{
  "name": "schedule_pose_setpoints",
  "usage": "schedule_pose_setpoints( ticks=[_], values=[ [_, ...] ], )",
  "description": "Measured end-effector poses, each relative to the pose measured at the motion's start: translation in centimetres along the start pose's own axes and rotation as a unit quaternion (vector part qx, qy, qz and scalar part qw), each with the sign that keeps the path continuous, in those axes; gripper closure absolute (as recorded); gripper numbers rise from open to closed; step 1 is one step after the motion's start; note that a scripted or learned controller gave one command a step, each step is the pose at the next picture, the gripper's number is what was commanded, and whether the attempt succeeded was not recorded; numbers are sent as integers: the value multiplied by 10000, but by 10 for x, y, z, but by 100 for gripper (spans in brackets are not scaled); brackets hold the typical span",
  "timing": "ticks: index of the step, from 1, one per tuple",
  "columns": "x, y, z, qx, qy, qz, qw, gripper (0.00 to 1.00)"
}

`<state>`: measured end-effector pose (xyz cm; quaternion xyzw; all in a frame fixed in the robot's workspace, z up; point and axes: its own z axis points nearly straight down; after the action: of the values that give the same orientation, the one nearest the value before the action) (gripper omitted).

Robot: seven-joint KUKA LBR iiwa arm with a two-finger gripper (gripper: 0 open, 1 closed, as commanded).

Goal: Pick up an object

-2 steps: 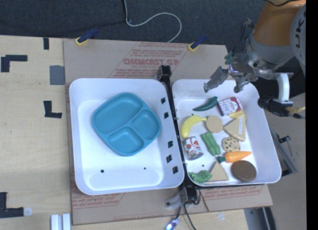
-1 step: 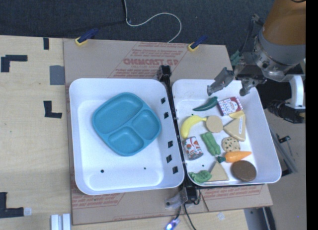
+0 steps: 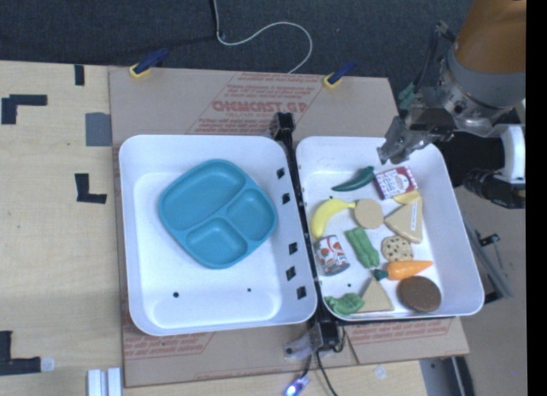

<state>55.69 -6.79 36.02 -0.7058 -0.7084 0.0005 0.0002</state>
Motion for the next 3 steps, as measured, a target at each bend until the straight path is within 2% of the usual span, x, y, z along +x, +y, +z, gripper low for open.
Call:
schedule_pose_setpoints(
  ticks=[1,2,3],
  values=[
    [53,4,52,26,7,-11,10000,100],
    [66,-51,-54,-49,10,-3,10000,100],
    [110,-74,-111,-27,8,-14,10000,100]
  ],
)
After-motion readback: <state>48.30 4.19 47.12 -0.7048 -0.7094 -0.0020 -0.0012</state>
